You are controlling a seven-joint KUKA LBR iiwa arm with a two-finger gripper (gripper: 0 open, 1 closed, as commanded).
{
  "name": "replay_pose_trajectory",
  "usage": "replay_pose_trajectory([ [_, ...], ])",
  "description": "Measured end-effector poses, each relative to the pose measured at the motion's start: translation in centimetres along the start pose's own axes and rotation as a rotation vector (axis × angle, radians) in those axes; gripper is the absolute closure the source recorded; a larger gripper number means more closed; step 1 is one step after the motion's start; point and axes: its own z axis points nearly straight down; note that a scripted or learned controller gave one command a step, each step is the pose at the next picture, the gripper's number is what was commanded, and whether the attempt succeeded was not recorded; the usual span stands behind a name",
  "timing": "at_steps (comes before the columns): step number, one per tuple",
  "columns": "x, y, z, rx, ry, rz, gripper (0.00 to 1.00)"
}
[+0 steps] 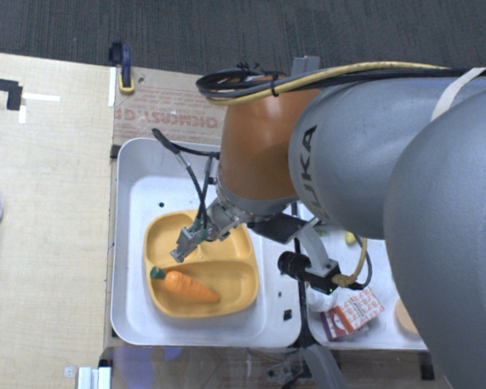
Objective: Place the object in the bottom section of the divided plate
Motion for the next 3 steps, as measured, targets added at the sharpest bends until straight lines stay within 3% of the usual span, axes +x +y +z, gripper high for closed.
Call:
replay_pose_trajectory([
  [1,-0.2,0.0,-0.5,0.006,0.001,0.005,1.0],
  [2,2.3,-1.0,-3.9,-0.002,-0.001,-0.115,1.0],
  [3,2.3,-1.0,-3.9,-0.002,-0.002,-0.115,0.0],
])
